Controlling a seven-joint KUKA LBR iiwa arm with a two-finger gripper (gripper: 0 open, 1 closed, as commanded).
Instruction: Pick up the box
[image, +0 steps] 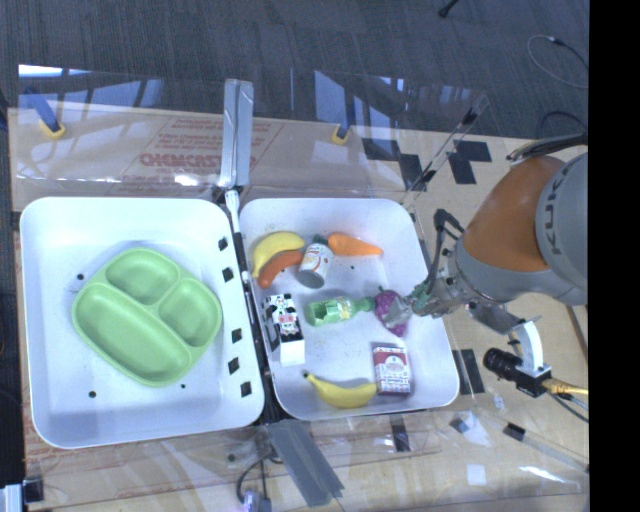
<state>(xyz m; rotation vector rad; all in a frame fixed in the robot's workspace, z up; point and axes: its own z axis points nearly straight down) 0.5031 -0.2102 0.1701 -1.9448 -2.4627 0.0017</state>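
Note:
A small red box (391, 368) lies flat near the front right corner of the right bin (330, 212). My gripper (416, 300) hangs low at that bin's right wall, just beside a purple toy vegetable (393, 308). It is behind the red box and apart from it, by about a box length. The arm's orange band (505, 225) is over the bench, right of the bin.
The right bin also holds a green bottle (336, 310), a black-and-white carton (286, 326), two bananas (273, 247) (341, 391), a carrot (353, 245) and a small can (314, 261). A green divided plate (147, 315) lies in the left bin (50, 400).

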